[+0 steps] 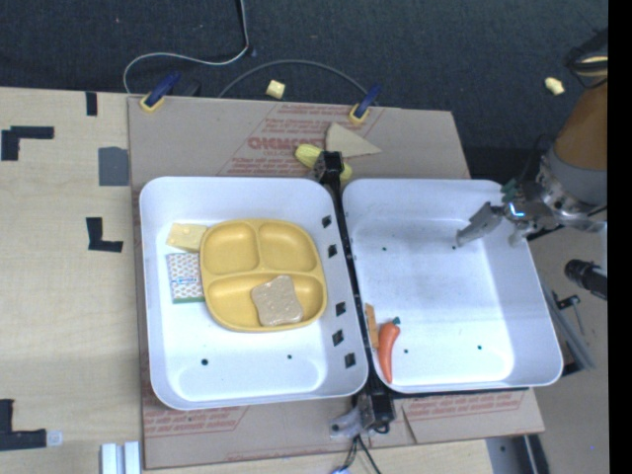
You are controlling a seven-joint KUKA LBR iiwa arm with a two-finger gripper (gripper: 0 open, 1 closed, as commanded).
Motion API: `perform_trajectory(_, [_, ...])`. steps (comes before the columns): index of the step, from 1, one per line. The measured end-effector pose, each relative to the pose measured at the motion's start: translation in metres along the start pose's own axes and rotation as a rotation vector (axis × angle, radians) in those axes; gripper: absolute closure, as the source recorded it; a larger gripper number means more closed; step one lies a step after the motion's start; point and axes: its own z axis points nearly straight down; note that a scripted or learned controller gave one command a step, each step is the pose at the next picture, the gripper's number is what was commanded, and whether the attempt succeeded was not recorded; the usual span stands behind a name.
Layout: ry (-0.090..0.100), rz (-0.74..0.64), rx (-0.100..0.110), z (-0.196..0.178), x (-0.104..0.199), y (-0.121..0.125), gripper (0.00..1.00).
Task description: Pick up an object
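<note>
Spanning the bench is a brown cardboard sheet [296, 141], and on it sit the two shallow white bins side by side, clipped together along their shared edge. The left bin [178, 363] carries most of the clutter; the right bin [444, 294] is bare across its middle.

Reaching in from the right, the grey arm [578, 156] ends at the right bin's upper right corner, with the gripper [489, 223] hanging over the bin's floor just inside the far wall. One grey finger [476, 227] points left and slightly down — whether the claw is released or clenched cannot be told from this angle, and nothing is seen between its fingers.

In the left bin lies a yellow compartment plate [237, 250], tilted a little, filling the bin's upper middle. A slice of toast [277, 301] rests in the plate's lower right compartment. Just beside the plate's left rim sit a pale yellow wedge [185, 236] and, below it, a small patterned packet [184, 276], both touching or nearly touching the plate.

The carrot [387, 349] — orange with a green top — lies in the right bin against its left wall, near the front corner, well apart from the gripper.
</note>
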Motion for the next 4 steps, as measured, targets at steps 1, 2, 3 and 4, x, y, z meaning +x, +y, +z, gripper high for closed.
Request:
perform_trajectory(1, [0.003, -0.005, 0.006, 0.084, 0.062, 0.026, 0.00])
perform_trajectory(2, [-0.004, -0.004, -0.002, 0.114, 0.122, 0.018, 0.00])
perform_trajectory(3, [-0.001, -0.003, -0.007, 0.112, 0.102, 0.088, 0.00])
perform_trajectory(4, [-0.003, 0.000, -0.004, 0.112, 0.115, 0.073, 0.00])
